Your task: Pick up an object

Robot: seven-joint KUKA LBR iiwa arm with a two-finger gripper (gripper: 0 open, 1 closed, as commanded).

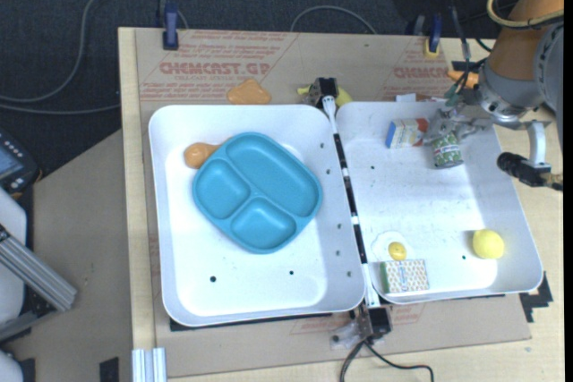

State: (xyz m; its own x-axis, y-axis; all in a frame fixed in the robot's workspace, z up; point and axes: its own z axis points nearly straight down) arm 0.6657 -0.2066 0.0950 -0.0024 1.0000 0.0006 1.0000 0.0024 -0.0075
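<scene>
The right bin (501,192) holds several small objects. A small greenish can (448,155) stands near its far right side, and my gripper (449,126) hangs directly over it, touching or just above its top. A blue and white packet (405,134) lies just left of the can. Near the front of the bin are a yellow ball (488,243), a toy fried egg (394,250) and a flat printed card (406,275).
The left bin (179,264) holds a blue divided plate (257,191) with an orange item (197,155) tucked at its far left edge. Another orange piece (248,91) and a yellow and black clamp (322,90) sit on the board behind the bins.
</scene>
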